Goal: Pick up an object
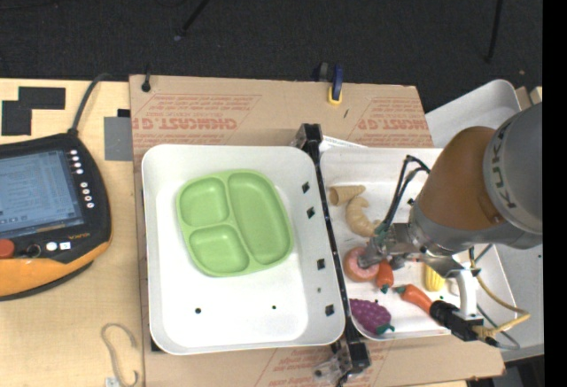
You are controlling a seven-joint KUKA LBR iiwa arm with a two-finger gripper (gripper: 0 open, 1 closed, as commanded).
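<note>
In the right bin (381, 162) lie a tan croissant-shaped piece (357, 215), a pink doughnut (358, 265), a purple grape bunch (371, 313), an orange carrot (415, 295) and a yellow piece (433, 277). My gripper (383, 263) is down in this bin, just right of the doughnut, with a small orange-red object (385, 274) at its tips. The arm's grey body (478, 190) with its orange band covers the bin's right part.
The left bin (168, 305) holds a green three-compartment plate (235, 222). A black divider (321, 235) separates the bins. A teach pendant (44, 208) lies at the far left of the bench. Cardboard lines the bench under the bins.
</note>
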